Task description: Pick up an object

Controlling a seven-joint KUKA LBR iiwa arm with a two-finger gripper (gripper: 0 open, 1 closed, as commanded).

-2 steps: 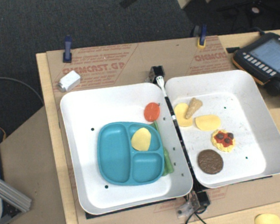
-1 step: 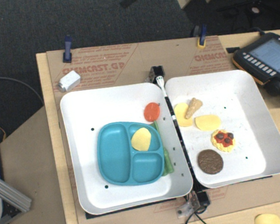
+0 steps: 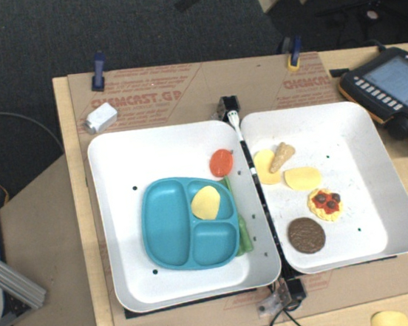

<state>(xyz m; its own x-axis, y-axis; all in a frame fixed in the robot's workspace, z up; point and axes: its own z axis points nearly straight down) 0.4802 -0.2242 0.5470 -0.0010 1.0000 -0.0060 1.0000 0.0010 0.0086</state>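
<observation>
Jaws: whether they are spread or pressed together cannot be told.

Two white bins sit side by side on a brown cardboard sheet (image 3: 179,87) that covers the worktop, touching along their inner rims.

The left bin (image 3: 113,208) holds a blue divided plate (image 3: 170,230) at its centre. A yellow lump (image 3: 206,203) lies in the plate's compartment at 2 o'clock. A green strip (image 3: 241,228) runs along the plate's 3 o'clock edge, between the plate and the bin wall. A red-orange round piece (image 3: 221,162) rests on the bin floor at 1 o'clock from the plate, just beside its rim.

The right bin (image 3: 366,145) holds loose things that could be picked up, all in its 9 o'clock half. A pale yellow disc (image 3: 264,167) lies near the inner wall, and a tan piece (image 3: 282,156) lies tilted across the disc's 2 o'clock edge. A yellow oval (image 3: 303,178) sits at 4 o'clock from the disc, touching or nearly touching it. At 5 o'clock from the oval is a small yellow tart with red berries (image 3: 326,204), and at 7 o'clock from the tart is a brown round cookie (image 3: 306,235), just beside it.

A black clip (image 3: 229,107) sits where the bins meet at 12 o'clock. On the cardboard's far edge are a blue clamp (image 3: 98,72) and a yellow and blue clamp (image 3: 294,51), with a small white block (image 3: 101,117) near the left bin's 11 o'clock corner. A black handheld controller (image 3: 392,89) lies at 2 o'clock from the right bin.
</observation>
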